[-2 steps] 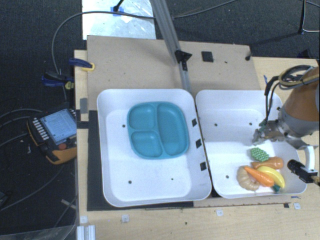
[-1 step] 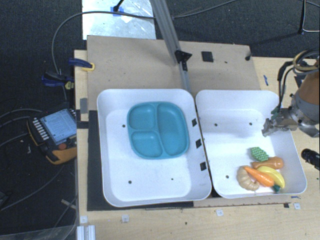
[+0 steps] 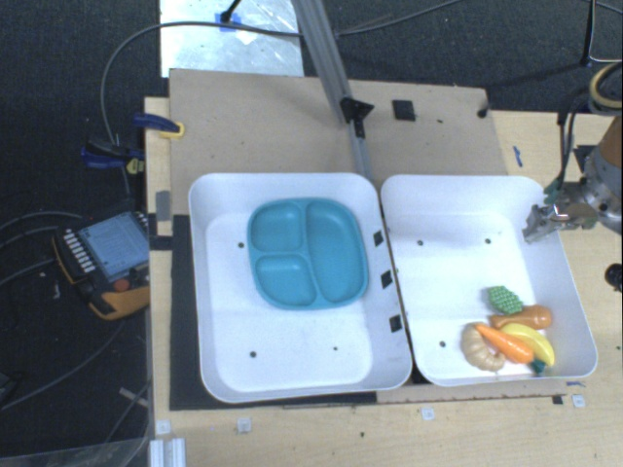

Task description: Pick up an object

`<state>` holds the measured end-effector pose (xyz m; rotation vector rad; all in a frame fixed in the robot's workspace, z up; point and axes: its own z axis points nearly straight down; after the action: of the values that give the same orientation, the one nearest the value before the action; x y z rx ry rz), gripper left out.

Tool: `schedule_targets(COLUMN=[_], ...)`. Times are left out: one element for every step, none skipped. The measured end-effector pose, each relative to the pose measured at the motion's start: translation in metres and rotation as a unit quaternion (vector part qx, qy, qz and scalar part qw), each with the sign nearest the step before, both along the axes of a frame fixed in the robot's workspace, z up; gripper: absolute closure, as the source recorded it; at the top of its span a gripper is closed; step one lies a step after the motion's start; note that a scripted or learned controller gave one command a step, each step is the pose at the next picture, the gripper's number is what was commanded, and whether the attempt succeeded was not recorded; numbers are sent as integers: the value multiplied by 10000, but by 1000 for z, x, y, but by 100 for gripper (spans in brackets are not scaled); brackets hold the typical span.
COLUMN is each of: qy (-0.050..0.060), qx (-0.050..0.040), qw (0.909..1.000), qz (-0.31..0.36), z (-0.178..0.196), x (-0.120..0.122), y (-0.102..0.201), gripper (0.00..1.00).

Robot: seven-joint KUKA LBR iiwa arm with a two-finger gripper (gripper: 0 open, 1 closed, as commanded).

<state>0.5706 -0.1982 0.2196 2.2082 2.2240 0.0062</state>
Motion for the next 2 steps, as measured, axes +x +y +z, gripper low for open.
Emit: schedule_targets(qy=[12, 30], qx=[5, 18], qw=[10000, 10000], qz=[1, 19], z=[46, 44], x=[4, 10], y=[7, 64], gripper=[100, 100])
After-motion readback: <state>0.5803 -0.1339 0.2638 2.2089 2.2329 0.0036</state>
